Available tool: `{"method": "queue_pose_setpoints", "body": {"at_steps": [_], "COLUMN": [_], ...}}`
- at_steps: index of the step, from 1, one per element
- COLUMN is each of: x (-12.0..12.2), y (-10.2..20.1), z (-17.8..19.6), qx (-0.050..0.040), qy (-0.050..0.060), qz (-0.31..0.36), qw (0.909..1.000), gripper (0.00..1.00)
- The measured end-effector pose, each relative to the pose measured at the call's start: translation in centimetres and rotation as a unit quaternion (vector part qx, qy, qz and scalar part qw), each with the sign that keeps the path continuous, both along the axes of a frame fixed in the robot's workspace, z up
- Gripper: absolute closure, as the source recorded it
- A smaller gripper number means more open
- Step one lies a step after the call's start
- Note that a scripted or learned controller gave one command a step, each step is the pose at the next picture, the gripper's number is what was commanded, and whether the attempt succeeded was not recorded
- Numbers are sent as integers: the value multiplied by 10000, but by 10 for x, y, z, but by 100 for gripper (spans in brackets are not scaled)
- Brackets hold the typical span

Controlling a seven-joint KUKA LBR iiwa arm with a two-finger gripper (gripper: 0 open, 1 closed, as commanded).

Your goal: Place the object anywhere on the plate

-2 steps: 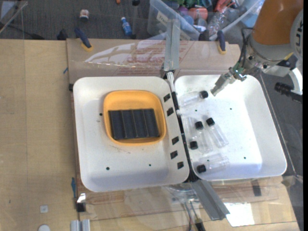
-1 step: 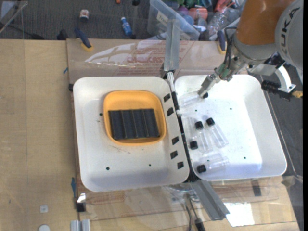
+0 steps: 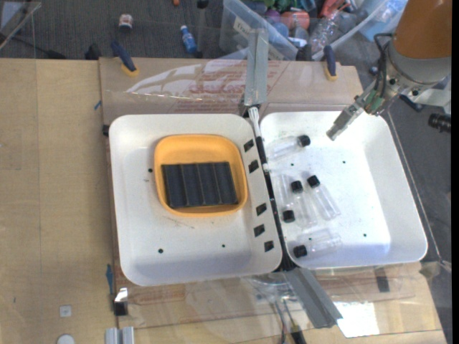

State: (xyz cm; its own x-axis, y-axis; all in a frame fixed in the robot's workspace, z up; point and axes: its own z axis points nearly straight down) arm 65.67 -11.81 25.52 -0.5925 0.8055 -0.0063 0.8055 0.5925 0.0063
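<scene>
White right bin (image 3: 373, 192), clear vials (image 3: 315, 199) below-left of tool (image 3: 337, 130), tool's grip indiscernible, nothing visibly held

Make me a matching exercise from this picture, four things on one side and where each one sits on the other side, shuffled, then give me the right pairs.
Things:
1. orange squarish plate
2. dark ribbed rectangular block
3. clear plastic vials with black caps
4. grey two-finger gripper

Places:
A. lying on the orange plate
B. scattered in the right white bin
C. in the left white bin
D. over the right bin's upper part

Pairs: 1-C, 2-A, 3-B, 4-D
</scene>
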Motion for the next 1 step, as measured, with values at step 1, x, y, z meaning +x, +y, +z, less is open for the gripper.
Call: {"method": "queue_pose_setpoints", "body": {"at_steps": [1], "x": [11], "y": [-22], "z": [-25], "qx": [7], "qy": [5], "qz": [-127], "qw": [9999], "gripper": [0]}}
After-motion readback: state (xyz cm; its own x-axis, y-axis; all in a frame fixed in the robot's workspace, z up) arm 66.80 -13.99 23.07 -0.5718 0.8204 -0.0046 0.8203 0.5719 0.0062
